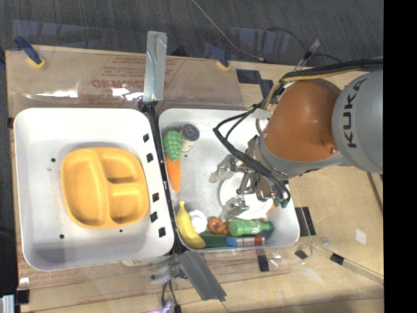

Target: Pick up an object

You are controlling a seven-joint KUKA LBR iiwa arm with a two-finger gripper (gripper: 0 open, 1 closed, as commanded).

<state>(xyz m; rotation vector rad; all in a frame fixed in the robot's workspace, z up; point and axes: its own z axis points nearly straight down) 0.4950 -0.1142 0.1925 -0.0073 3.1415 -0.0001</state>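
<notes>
In the left bin (26, 175) we see a yellow divided tray (104, 186), then in the right bin (202, 119) a carrot (172, 168), a banana (187, 227) and a green bottle (251, 227) near us, with the gripper (238, 184) just above them, its jaws spread and holding nothing

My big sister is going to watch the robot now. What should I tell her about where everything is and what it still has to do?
Gripper: low inside the right bin, above its middle. Whether it grips anything can't be told.
Right bin: toy carrot with green top along the left wall, banana in the lower left corner, green bottle and a marker along the lower wall, small dark round thing near the top.
Left bin: yellow divided tray.
Done: nothing seen lifted.
Left: grip one object and raise it.
</notes>
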